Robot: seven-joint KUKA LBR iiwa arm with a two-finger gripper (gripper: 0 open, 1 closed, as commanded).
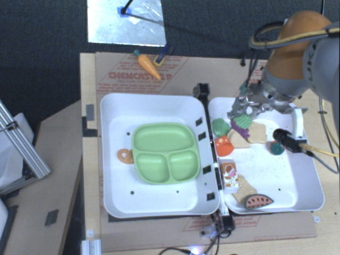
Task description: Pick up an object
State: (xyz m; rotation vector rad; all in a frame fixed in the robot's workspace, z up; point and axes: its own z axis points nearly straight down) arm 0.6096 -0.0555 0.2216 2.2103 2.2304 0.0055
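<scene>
My gripper (240, 110) hangs over the back left part of the right bin (308, 190), just above a purple bunch of grapes (243, 122). Close by lie a green toy vegetable (220, 126), a red-orange tomato (224, 145), a pale bread slice (257, 133) and a teal ball (277, 149). Nearer the front of that bin sit a small picture card (229, 175), a tan cookie (243, 189) and a watermelon slice (258, 201). Nothing shows as lifted off the bin floor.
The left bin (117, 108) holds a green divided plate (165, 152) and a small orange ring (125, 156). An orange toy carrot (149, 66) lies on the cardboard behind the bins. A shiny metal sheet (126, 15) sits farther back.
</scene>
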